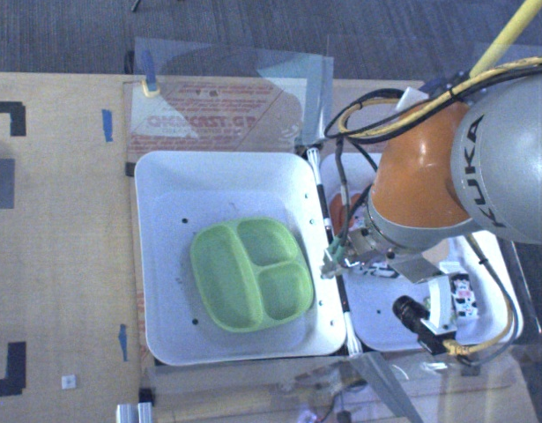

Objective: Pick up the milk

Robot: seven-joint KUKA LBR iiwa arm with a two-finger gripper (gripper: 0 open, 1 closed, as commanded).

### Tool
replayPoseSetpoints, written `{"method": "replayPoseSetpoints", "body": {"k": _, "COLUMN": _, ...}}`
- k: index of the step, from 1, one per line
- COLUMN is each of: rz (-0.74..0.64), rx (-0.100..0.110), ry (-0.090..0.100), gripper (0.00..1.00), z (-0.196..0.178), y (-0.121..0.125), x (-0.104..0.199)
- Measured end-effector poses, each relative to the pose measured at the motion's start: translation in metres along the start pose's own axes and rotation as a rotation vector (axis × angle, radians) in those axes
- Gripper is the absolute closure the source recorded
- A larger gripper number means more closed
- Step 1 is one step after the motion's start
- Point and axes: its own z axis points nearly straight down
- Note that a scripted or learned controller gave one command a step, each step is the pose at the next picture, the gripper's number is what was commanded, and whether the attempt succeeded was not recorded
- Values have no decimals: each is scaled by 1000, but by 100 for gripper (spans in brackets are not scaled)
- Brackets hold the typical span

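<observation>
Wooden worktop (59, 263), two white bins, arm (456, 166) low over the right bin (376, 320)
Reaching step, I judge; green tray (251, 274) left; milk and finger state hidden: cannot tell

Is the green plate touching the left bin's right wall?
Apart. The camera view shows a strip of white floor between the green plate and the left bin's right wall.

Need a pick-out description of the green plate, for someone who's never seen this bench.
Find the left white bin of the two side by side. The green plate lies in its middle, tilted. It is the bin's one coloured item: rounded, moulded into three compartments.
</observation>
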Motion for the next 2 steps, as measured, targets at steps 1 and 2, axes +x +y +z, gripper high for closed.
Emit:
{"method": "replayPoseSetpoints", "body": {"k": 1, "rz": 0, "rx": -2, "ry": -1, "gripper": 100, "z": -10, "y": 1, "x": 0}}
{"method": "replayPoseSetpoints", "body": {"k": 2, "rz": -150, "rx": 4, "ry": 2, "gripper": 100, "z": 24, "y": -5, "x": -49}}
